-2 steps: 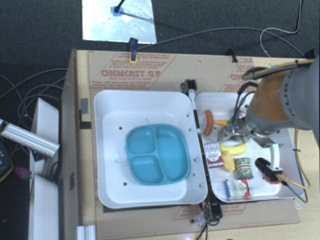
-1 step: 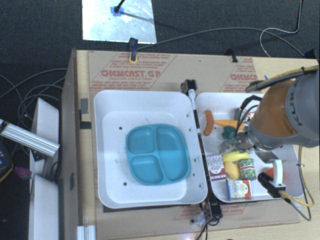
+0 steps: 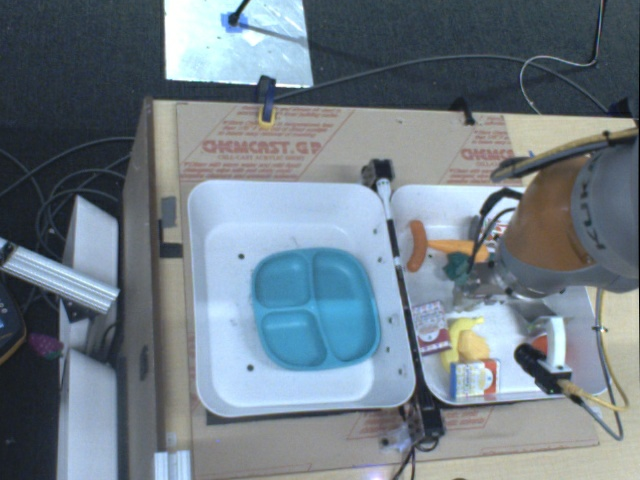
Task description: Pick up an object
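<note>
Gripper [image 3: 468, 286] low in right bin [image 3: 437, 200], near teal toy [image 3: 458, 265] and yellow toy [image 3: 467, 336]; grip state unclear.

The thick grey cylindrical KUKA arm [image 3: 612, 218] carries a broad glossy orange band [image 3: 548, 223] above the wrist. At the band's nine o'clock side, thin black cables [image 3: 490, 218] loop along a darker metal wrist piece [image 3: 500, 280].

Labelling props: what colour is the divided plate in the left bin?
Light blue plate, clearest in the camera view.
</note>
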`<state>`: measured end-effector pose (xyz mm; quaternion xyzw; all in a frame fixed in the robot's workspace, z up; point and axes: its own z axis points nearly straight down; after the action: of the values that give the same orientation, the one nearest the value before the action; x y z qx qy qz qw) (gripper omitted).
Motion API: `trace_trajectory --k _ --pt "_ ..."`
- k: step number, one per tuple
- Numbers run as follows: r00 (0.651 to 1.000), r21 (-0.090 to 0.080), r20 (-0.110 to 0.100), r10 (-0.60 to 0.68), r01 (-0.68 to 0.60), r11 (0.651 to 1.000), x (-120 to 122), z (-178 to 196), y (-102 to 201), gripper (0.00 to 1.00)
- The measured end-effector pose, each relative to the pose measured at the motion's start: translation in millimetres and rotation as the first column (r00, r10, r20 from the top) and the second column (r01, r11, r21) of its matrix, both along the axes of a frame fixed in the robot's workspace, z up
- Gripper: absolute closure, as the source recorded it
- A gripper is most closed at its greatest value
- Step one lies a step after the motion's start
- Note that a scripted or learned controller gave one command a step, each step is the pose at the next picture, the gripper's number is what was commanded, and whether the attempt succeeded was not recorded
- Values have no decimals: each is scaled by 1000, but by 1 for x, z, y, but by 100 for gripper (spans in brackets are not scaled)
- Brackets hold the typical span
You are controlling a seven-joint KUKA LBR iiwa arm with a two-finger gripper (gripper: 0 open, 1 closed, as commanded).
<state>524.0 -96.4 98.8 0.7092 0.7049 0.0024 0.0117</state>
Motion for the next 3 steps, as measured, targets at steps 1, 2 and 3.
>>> trace_trajectory --k 1,2,3 --pt "1000 -12 5 -5 5 1000 0 2 -7 0" --pt "1000 12 -17 10 -9 1000 97 -10 -36 0" --pt "1000 14 -19 10 -10 1000 65 -15 -7 0"
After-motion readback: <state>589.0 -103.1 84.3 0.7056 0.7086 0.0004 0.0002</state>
